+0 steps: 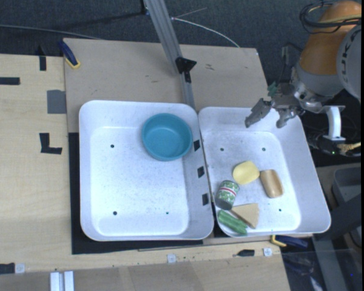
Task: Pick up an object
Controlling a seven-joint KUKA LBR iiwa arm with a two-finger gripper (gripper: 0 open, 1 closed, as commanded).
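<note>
Two white bins sit side by side on the desk, with the jaws [269, 115] spread apart and pinching nothing above the far edge of the right bin [291, 153].

Taking the yellow lemon-shaped piece [246, 173] as landmark: it is rounded, pale yellow and smooth, lying in the near half of the right bin. Just right of it lies a tan, bread-like roll [271, 183], oblong and matte. Just below and left of it stands a small can [227, 194] with a green, white and red label, tipped at a slant. Below it rests a tan wedge [247, 214], and beside that wedge, at the bin's near edge, a green striped cucumber-like piece [231, 222]. Well to the lemon's left, in the left bin [118, 187], sits a round blue bowl [166, 137]. The jaws hang well beyond the lemon, apart from every item.
</note>
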